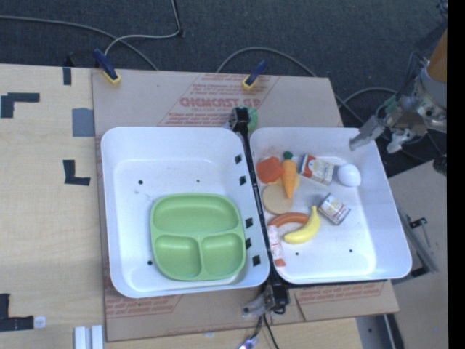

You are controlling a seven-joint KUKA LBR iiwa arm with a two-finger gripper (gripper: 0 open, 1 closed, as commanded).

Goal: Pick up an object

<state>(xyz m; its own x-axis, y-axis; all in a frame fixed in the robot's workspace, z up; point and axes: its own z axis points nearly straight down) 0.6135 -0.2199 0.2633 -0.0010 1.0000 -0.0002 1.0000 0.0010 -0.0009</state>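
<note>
Hovered at right bin's (378, 217) far right corner, tool (378, 138) spread and ungrasping; best lowered squarely over egg (349, 174), clear of carton (317, 169).

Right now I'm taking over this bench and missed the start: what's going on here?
The gripper hangs above the right bin's far right corner, jaws apart and holding nothing. Toy food lies in that bin: a banana, a carrot, a white egg and a small can. The left bin holds a green divided plate.
</note>
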